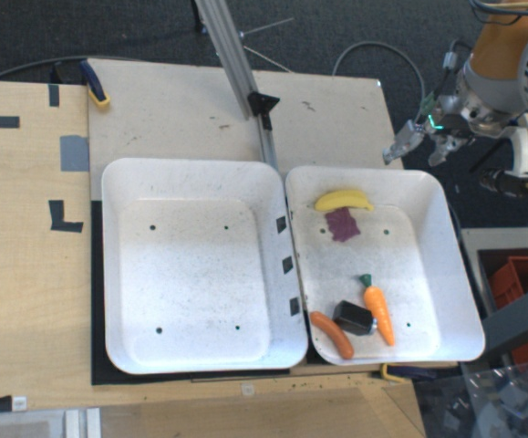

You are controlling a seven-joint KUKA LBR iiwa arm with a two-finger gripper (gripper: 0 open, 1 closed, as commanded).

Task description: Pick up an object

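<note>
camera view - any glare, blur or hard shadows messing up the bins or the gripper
Camera view: lighting is soft and even, with faint shadows beside the banana and the carrot; the right bin looks bright but not blown out, its speckles readable; the gripper near the top right is small and slightly soft, with a green glow just above it.

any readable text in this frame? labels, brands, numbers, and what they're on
None readable.
Black marks on the divider between the two white bins: plain patches, no lettering.
Grey and dark tape pieces on the wooden bench: blank.
Small white tag at the bench's lower left corner: too small to read.
Banana, carrot, claw: no labels seen.
</note>
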